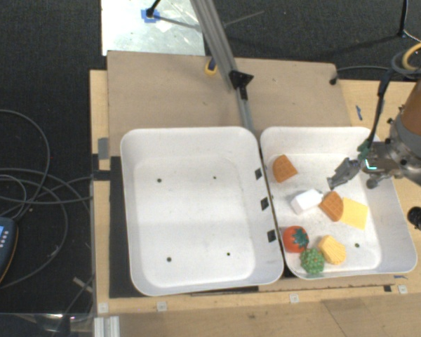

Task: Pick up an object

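Note:
The right bin (389,255) holds several toy foods. An orange piece (284,168) lies at its back left. A white block (306,201), an orange-brown piece (331,206) and a yellow wedge (355,213) sit in a row mid-bin. A red tomato (295,239), a green broccoli (311,260) and a yellow cob (332,250) cluster at the front. My gripper (358,177) hangs over the bin's back right, above and behind the wedge. It is open, with nothing between its fingers.
The left bin (137,188) stands beside the right one, joined by black clips (264,203). A grey pole (221,41) slants in from the back. Cables (28,181) and a pendant lie on the floor at left.

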### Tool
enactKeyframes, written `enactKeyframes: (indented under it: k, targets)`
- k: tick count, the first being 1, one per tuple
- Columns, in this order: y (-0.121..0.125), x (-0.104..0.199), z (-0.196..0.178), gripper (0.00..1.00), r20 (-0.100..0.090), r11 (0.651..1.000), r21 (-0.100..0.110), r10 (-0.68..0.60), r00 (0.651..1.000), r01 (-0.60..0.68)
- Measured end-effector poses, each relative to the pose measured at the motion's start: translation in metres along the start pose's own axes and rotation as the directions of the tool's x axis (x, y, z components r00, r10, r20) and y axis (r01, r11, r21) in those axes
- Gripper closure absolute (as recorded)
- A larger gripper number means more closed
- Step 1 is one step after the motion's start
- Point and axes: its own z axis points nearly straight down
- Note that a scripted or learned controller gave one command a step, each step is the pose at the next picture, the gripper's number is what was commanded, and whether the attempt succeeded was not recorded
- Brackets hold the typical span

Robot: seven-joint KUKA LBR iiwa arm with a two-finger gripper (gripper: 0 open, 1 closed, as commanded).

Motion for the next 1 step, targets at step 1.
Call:
enactKeyframes:
  k: [1]
  targets:
    - [0.0007, -0.0002, -0.0018, 0.0, 0.001, 1.0, -0.005, 0.002, 1.0, -0.002]
